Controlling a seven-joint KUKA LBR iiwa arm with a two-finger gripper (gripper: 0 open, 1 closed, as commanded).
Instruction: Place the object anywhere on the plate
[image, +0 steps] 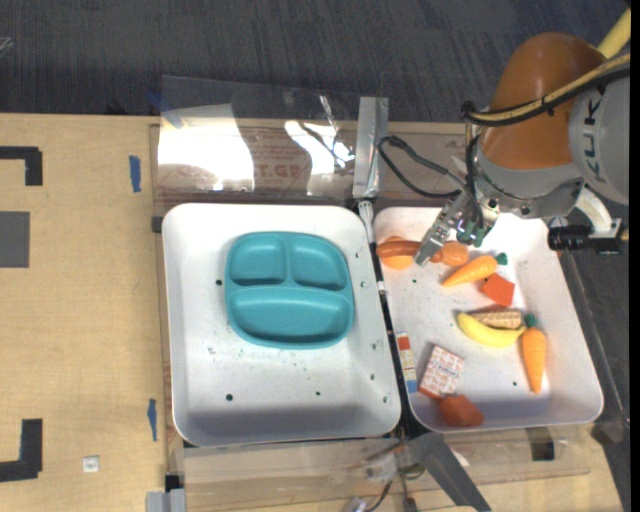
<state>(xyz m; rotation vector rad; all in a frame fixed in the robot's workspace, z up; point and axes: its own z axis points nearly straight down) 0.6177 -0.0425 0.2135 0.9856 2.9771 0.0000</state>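
Camera view, from above:

- Counter: tan board carrying two shallow white bins side by side.
- Left bin: holds a teal divided plate with three compartments, lying flat toward the bin's far half.
- Right bin: holds toy foods. Far left corner, an orange sausage-shaped piece; beside it a carrot lying slantwise; a red-orange block; a yellow banana; a second carrot with its green end uppermost in the view; a small patterned packet; a red piece at the near rim.
- Arm: enters from the right, pincer low over the right bin's far left area, just beside the sausage-shaped piece and first carrot. Whether the pincer is open, closed or gripping anything cannot be told.
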